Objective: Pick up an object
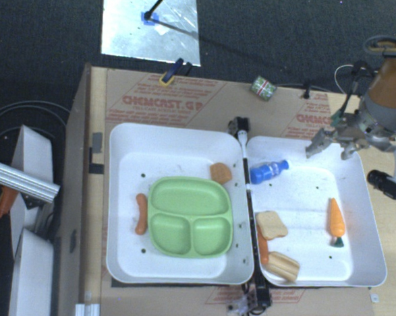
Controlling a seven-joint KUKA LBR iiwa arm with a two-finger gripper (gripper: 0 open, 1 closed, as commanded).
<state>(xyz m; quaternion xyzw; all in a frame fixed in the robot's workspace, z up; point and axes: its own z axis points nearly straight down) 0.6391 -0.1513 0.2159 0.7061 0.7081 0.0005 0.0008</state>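
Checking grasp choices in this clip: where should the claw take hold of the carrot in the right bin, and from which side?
Probably the carrot's thick orange middle, coming straight down, fingers across its width. It lies flat and apart from other items; the green tip looks too thin to grip.

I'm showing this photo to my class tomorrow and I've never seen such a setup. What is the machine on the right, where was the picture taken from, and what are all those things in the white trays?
The picture comes from one fixed camera above the bench, looking down at a slant. The machine is a robot arm, grey and orange, reaching in from the right. At its end is a two-finger gripper, open and holding nothing, above the far edge of the right bin.

That bin holds a blue bottle, a toy carrot, a slice of bread and a bread roll. The left bin holds a green divided plate, a sausage and a small brown bun.

Its job is to pick up one object.
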